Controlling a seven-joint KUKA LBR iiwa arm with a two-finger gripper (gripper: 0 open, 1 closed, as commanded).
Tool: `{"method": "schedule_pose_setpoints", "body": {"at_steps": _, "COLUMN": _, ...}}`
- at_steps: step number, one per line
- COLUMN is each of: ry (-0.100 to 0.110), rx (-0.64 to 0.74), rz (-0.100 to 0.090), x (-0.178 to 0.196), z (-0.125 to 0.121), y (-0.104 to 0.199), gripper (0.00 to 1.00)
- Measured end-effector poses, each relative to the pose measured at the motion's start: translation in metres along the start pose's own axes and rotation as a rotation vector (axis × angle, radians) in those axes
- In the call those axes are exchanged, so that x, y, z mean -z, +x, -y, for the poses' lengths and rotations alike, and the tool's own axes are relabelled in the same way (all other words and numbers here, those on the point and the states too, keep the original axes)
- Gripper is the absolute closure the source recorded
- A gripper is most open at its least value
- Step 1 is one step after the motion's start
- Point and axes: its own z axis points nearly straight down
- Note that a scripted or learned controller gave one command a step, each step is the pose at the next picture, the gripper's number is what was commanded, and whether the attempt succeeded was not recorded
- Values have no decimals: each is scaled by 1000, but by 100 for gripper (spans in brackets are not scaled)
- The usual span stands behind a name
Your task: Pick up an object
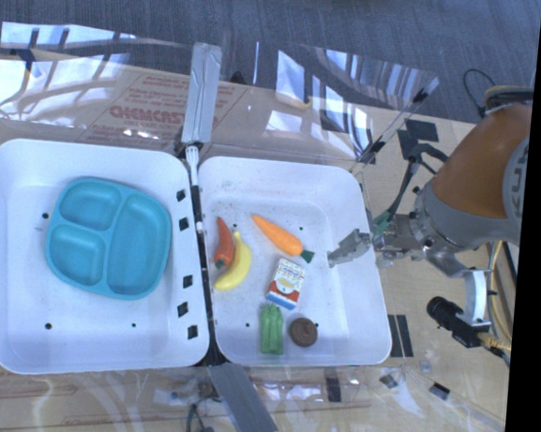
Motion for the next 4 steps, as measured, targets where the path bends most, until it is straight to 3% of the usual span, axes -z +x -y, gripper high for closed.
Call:
{"method": "schedule_pose_setpoints", "body": {"at_steps": 1, "ry": -5, "rx": -135, "rz": 2, "x": -144, "z": -63, "y": 31, "gripper": 0}}
{"method": "schedule_pose_setpoints", "body": {"at_steps": 2, "ry": -4, "rx": -115, "rz": 1, "x": -144, "z": -3, "y": 27, "gripper": 0}}
{"method": "schedule_pose_setpoints", "body": {"at_steps": 3, "ry": -8, "rx": -210, "rz": 1, "x": -144, "z": 14, "y": 46, "gripper": 0}}
{"method": "schedule_pose_setpoints", "body": {"at_steps": 4, "ry": -2, "rx": -206, "rz": 1, "x": -138, "z": 14, "y": 45, "gripper": 100}}
